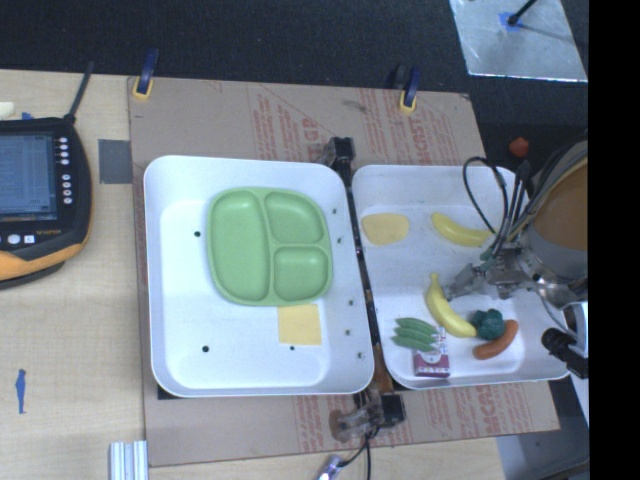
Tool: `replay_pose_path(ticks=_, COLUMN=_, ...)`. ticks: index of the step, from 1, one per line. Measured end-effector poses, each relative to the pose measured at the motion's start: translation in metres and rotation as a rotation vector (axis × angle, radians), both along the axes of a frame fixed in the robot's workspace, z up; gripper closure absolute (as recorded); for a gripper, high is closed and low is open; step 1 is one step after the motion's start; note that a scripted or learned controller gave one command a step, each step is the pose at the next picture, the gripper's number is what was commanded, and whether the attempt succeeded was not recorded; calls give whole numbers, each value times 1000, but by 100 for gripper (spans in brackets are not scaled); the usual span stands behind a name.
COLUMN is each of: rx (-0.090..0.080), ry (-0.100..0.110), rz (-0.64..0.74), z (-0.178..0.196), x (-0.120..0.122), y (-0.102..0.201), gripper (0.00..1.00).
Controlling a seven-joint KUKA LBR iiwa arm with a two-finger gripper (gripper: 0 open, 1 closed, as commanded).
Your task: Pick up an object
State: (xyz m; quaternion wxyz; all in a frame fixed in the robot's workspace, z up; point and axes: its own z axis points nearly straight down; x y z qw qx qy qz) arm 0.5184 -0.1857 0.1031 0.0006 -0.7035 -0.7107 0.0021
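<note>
Two shallow white bins sit side by side on a sheet of cardboard [250,118] on the bench. The left bin [170,268] holds a green divided plate [268,244] toward its far side and a flat yellow square [300,324] just near of the plate, the two almost touching.

The right bin [400,183] holds the small things. A pale yellow disc [385,229] lies at its far left. A banana [458,231] lies to the right of the disc, toward the far side. A second banana [447,311] lies near the middle, running from far to near. To its left, toward the near edge, lies a green bean pod [417,332], and just near of that a small red and white packet [432,365]. To the right of the second banana sits a dark green lump [488,322], with a red sausage [496,339] touching it on its near right side.

The arm comes in from the right, with dark cables looping above it. The gripper [478,278] is low over the right bin, just right of the far end of the second banana and just far of the green lump. Nothing is seen between its fingers, and how wide they stand cannot be told.

A tablet with an orange edge [35,198] lies on the bench at the far left.
</note>
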Motion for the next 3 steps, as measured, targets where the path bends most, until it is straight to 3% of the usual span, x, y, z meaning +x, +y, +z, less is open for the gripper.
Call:
replay_pose_path(ticks=1, rx=2, ry=0, rz=-3, z=61, x=9, y=64, gripper=0)
replay_pose_path(ticks=2, rx=2, ry=2, rz=-4, z=-12, x=-11, y=59, gripper=0)
replay_pose_path(ticks=3, rx=1, ry=3, rz=-1, z=-2, x=-11, y=58, gripper=100)
